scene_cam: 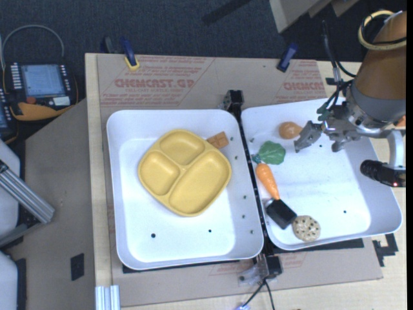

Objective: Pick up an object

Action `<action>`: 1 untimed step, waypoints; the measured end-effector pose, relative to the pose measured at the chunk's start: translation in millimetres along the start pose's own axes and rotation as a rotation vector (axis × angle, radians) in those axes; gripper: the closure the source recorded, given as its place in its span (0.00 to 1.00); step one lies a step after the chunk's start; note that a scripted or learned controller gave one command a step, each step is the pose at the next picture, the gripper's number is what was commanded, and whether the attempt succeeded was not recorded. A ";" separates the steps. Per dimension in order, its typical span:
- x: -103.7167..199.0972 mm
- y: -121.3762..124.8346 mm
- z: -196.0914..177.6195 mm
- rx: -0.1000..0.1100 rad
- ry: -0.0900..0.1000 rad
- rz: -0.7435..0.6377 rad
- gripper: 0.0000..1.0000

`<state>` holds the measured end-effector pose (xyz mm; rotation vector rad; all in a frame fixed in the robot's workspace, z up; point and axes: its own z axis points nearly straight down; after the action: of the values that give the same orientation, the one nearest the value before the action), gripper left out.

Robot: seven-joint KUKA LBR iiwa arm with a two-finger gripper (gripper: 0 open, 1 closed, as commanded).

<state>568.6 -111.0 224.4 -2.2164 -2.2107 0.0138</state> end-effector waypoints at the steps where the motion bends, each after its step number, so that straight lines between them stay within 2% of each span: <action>1: 0.3 2.6 -7.4 -0.014 -0.001 -0.003 0.00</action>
<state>571.3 -110.7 231.8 -2.2209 -2.2212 0.0002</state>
